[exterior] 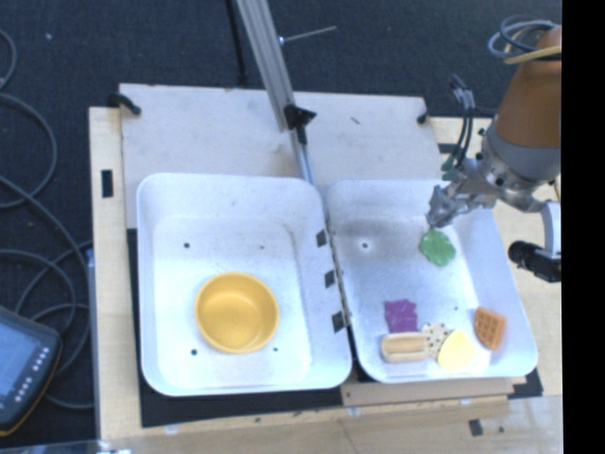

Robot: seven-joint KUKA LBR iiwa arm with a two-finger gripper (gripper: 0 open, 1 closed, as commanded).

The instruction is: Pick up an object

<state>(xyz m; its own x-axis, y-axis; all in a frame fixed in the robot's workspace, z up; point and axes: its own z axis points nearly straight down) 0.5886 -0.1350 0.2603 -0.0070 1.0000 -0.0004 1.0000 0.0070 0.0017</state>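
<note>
We see the gripper above a crinkled green piece near the right bin's far edge; we cannot tell its opening or hold.

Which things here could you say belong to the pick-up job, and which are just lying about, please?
Job in hand:
gripper, poised just above the green piece
green piece, in the right bin

Lying about:
yellow bowl, in the left bin
purple piece
tan roll
orange waffle
pale yellow piece
</note>
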